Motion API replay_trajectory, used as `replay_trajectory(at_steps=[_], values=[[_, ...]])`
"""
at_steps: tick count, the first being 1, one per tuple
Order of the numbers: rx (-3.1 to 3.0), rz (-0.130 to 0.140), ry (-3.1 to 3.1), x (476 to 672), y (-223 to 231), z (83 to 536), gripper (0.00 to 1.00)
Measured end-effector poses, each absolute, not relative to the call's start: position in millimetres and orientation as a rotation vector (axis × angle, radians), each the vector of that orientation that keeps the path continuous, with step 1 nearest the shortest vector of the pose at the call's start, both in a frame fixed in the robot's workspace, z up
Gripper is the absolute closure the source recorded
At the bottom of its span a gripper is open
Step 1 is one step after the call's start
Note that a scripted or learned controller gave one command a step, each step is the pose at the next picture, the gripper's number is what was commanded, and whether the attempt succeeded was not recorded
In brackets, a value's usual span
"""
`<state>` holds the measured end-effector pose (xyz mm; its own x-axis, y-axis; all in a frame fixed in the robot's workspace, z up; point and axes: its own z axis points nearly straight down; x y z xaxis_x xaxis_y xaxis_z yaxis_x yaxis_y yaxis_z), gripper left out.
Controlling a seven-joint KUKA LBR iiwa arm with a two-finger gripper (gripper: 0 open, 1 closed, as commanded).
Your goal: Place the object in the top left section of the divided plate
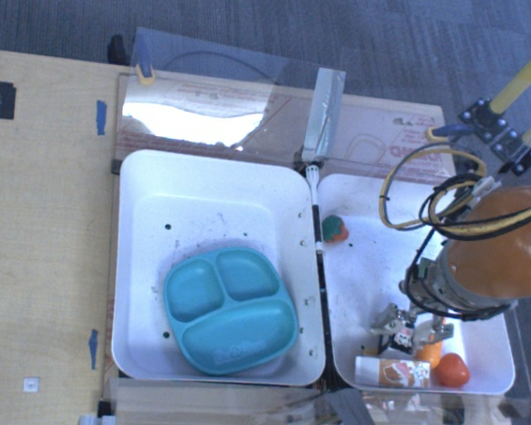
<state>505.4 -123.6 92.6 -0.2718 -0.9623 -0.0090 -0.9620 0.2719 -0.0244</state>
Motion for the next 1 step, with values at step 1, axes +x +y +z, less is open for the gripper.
replay_trajectory(at_steps=[1], values=[[-2.255, -0.031, 2.162, 495.6, -113.6, 93.7, 1.00]])
